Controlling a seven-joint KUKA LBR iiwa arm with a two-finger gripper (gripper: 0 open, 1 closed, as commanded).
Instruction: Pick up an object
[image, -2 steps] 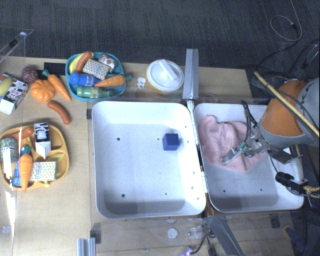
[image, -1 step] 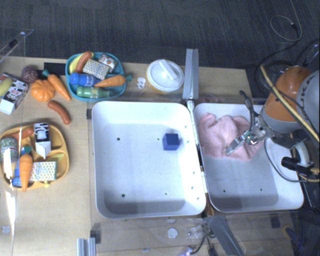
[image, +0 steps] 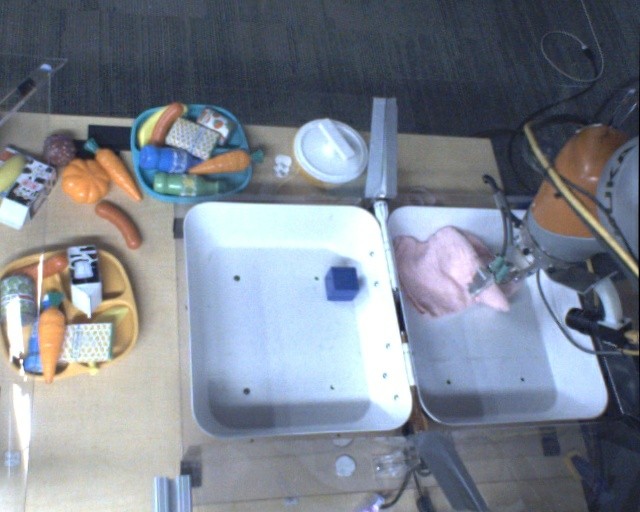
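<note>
In the right shallow white bin (image: 520, 400), a crumpled pink cloth (image: 440, 272) is seen at the upper left, its right edge touching the end effector (image: 492, 277). Whether anything is grasped cannot be told. The cloth's long axis runs roughly left-right. A small blue cube (image: 342, 282) is seen in the left bin (image: 260, 400).

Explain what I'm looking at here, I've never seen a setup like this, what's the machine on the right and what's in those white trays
This is one camera looking down on a bench. The grey and orange machine at the right is a robot arm meant to pick things up. Its gripper sits at the edge of a pink cloth in the right bin; whether it grips the cloth is unclear. The left bin holds a small blue block. Beyond the bins sit toy foods: a blue bowl, a yellow tray, loose carrots and a white lid.
</note>
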